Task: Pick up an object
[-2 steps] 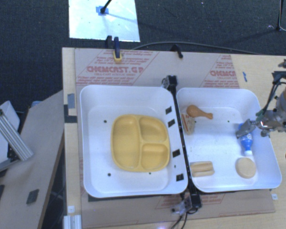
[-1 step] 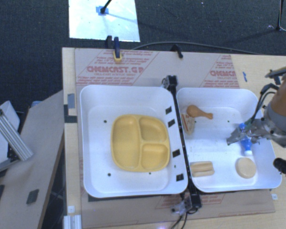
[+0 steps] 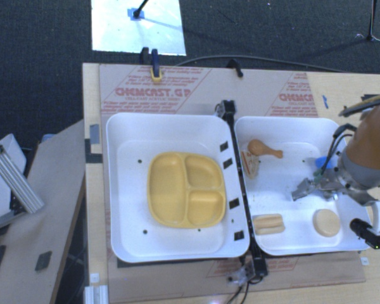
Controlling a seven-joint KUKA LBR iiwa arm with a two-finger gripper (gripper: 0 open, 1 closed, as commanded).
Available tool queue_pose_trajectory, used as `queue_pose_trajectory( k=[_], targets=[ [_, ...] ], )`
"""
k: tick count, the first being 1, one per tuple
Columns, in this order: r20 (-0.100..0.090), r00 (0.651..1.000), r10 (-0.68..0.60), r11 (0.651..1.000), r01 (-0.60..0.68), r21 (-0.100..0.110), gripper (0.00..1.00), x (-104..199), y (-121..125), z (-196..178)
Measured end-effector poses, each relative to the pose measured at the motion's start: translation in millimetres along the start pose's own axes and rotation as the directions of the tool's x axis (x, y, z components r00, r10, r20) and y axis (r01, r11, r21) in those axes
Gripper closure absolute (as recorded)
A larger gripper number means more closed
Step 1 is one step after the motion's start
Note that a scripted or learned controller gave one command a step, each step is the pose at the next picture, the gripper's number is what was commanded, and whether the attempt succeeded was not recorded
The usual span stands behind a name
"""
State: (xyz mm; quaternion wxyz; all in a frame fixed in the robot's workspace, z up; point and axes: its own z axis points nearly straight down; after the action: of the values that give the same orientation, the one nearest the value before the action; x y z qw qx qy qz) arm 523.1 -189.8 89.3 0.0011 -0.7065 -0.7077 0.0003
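Observation:
The right bin [image 3: 285,126] holds several small objects. A tan drumstick-shaped piece [image 3: 264,148] lies at the back left, with a small brown block [image 3: 250,164] just in front of it. A hot-dog bun [image 3: 268,223] rests near the front wall, and a pale round disc [image 3: 326,222] sits to its right. A blue item [image 3: 321,164] shows beside the wrist. My gripper [image 3: 302,190] hangs low over the bare bin floor in the middle, between the drumstick and the disc, touching none of them.
The left bin [image 3: 130,128] contains a yellow divided plate [image 3: 187,189]. A black divider with clips [image 3: 235,176] runs between the bins. The arm [image 3: 367,151] covers the right bin's right side. A cable [image 3: 272,61] crosses the board behind the bins.

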Motion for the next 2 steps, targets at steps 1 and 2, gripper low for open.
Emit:
queue_pose_trajectory(
  k=[1, 2],
  targets=[
    [0.003, 1.0, -0.001, 1.0, 0.001, -0.006, 1.0, -1.0, 1.5, -13.4],
    [0.004, 1.0, 0.001, 1.0, -0.001, -0.009, 1.0, -12.1, 4.5, -65.7]
  ],
)
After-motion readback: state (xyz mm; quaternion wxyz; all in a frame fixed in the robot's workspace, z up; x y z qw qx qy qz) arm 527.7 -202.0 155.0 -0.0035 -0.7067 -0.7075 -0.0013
